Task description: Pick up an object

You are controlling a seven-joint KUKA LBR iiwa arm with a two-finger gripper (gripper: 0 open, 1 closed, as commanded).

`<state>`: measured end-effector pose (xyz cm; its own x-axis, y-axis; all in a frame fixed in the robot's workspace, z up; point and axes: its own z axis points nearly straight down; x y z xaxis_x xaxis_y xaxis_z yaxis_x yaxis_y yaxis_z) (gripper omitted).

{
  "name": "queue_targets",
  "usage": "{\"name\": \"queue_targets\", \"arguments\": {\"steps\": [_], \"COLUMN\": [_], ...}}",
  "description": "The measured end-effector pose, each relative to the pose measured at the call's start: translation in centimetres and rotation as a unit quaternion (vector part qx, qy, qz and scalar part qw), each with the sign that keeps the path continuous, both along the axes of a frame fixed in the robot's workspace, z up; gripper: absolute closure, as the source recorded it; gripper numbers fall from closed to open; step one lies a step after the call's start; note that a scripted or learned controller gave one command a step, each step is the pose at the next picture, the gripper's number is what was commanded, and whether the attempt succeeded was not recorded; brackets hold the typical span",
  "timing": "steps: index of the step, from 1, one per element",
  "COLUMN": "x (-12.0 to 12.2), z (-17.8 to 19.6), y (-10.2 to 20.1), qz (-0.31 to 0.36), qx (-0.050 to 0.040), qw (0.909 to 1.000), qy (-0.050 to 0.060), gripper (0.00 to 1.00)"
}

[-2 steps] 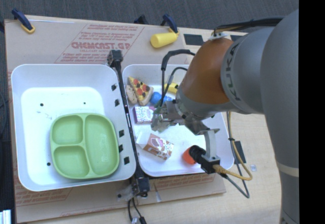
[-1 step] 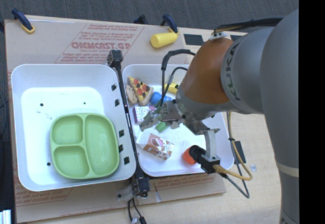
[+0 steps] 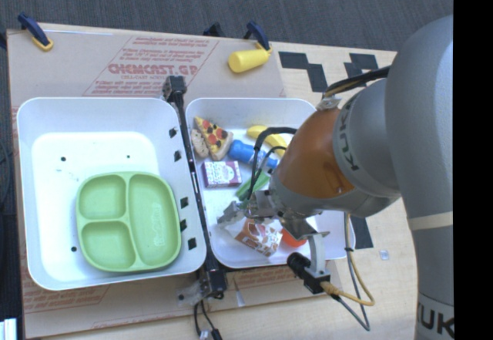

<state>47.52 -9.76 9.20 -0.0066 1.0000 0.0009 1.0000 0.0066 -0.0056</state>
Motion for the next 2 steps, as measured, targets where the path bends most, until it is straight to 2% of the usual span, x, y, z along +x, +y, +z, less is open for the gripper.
{"name": "queue_targets", "arguments": {"steps": [1, 2], "x": [0.3, 0.2], "z": [1.1, 10.0], "y": [0.0, 2.1], "qz": [0.004, 0.0], "qx": [-0.0001, 0.0], "qw": [1.0, 1.0], "qy": [-0.002, -0.003], "gripper": [1.0, 1.0]}}
